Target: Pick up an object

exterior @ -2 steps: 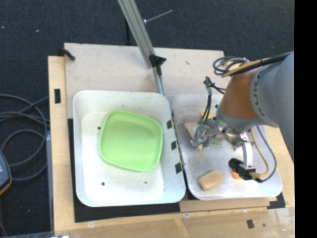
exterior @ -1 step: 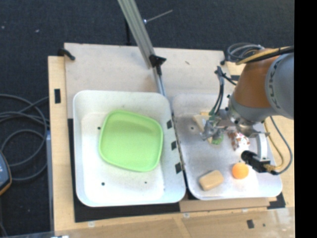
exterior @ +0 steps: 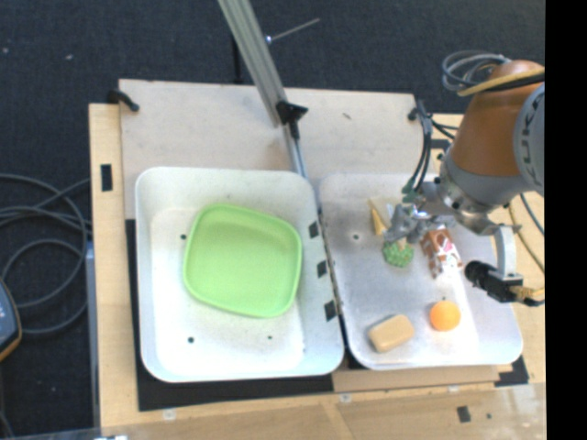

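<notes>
A pale wooden worktop (exterior: 108, 273) is set on dark carpeted floor (exterior: 55, 35).

The floor is covered in a black, speckled carpet, seen above and to the left of the worktop. Black cables (exterior: 41, 236) are looped on the carpet at the left. A lighter board (exterior: 202, 122) is laid over the rear of the worktop, and a black mat is glimpsed along the front edge. A slanted aluminium rail (exterior: 249, 44) is fixed near the rear middle. The scene is lit evenly, with only soft shadows cast.
</notes>
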Available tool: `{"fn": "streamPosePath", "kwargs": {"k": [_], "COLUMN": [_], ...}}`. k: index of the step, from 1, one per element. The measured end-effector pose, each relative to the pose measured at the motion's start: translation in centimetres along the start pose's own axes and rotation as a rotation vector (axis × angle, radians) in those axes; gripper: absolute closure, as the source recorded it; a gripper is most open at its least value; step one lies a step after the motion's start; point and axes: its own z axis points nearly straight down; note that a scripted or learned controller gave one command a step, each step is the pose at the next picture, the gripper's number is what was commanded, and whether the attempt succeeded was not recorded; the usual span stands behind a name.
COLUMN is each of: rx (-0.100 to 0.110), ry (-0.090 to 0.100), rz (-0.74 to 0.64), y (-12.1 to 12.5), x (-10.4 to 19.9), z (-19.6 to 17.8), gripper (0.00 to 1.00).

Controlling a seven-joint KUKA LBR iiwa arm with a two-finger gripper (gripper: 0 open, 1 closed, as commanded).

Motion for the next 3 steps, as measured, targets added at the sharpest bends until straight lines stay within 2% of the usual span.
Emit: {"fn": "streamPosePath", "kwargs": {"k": [1, 2, 3], "rx": [0.004, 0.003, 0.004], "ry": [0.002, 0.002, 0.002], "rz": [-0.005, -0.005, -0.005], "y": [-0.3, -0.3, 0.7], "x": [5.8, 11.0, 16.6], "z": [0.1, -1.6, -2.7], "gripper": [1.00, 1.00, 1.00]}}
